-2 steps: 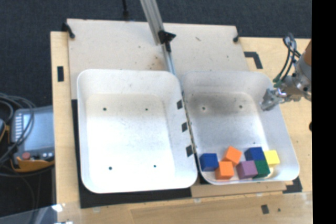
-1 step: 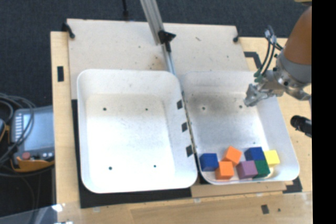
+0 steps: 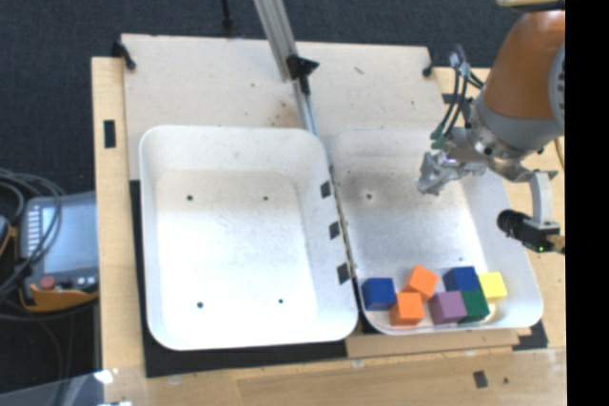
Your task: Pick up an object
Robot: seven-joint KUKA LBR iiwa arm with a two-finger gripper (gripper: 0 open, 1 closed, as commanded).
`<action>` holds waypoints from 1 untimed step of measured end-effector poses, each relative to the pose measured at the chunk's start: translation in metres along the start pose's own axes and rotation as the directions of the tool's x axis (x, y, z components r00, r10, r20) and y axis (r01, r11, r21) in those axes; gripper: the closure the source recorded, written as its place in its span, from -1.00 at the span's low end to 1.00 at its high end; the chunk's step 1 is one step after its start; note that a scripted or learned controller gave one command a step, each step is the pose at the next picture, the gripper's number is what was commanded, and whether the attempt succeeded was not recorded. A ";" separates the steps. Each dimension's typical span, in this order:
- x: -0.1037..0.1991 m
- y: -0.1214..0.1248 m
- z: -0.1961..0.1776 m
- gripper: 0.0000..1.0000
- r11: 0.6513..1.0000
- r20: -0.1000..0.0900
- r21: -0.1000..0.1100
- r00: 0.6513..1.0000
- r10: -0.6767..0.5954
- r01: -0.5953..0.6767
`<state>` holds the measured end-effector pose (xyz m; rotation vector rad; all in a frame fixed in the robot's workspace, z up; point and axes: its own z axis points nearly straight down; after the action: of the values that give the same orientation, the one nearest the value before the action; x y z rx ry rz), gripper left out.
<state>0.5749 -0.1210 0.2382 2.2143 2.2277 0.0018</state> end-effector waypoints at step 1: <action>0.047 0.004 0.008 1.00 1.000 0.000 0.002 1.000 0.000 0.000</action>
<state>0.5789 -0.0739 0.2300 2.2153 2.2281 -0.0002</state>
